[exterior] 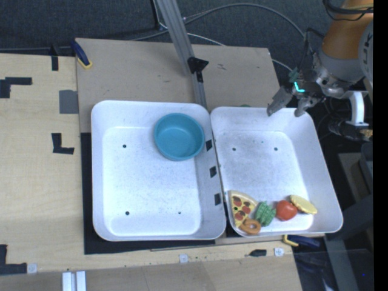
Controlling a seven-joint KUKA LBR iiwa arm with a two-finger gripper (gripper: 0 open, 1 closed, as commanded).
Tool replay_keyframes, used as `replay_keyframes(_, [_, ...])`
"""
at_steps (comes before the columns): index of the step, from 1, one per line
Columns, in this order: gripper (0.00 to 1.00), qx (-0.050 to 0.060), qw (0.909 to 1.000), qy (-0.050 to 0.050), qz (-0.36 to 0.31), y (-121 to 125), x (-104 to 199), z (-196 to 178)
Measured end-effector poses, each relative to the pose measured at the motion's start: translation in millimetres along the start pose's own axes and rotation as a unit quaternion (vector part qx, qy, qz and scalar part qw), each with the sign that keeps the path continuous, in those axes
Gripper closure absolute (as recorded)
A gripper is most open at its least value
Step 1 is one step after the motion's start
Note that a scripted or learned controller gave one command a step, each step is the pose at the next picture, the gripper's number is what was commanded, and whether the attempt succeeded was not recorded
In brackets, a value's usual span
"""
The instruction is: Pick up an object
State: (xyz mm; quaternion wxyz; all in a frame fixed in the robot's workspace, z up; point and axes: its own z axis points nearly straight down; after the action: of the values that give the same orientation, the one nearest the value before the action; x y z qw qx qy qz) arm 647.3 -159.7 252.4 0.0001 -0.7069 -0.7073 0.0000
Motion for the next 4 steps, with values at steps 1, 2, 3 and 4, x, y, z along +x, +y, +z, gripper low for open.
replay_keyframes(1, [0.0, 0.0, 1.0, 0.0, 0.0, 0, 0, 0])
replay_keyframes(2, [0.0, 0.002, 1.0, 0.0, 0.0, -8, 0, 60])
replay_keyframes(3, [0.0, 0.003, 1.0, 0.0, 0.0, -3, -8, 113])
replay_keyframes(4, [0.0, 0.002, 1.0, 0.0, 0.0, -4, -7, 165])
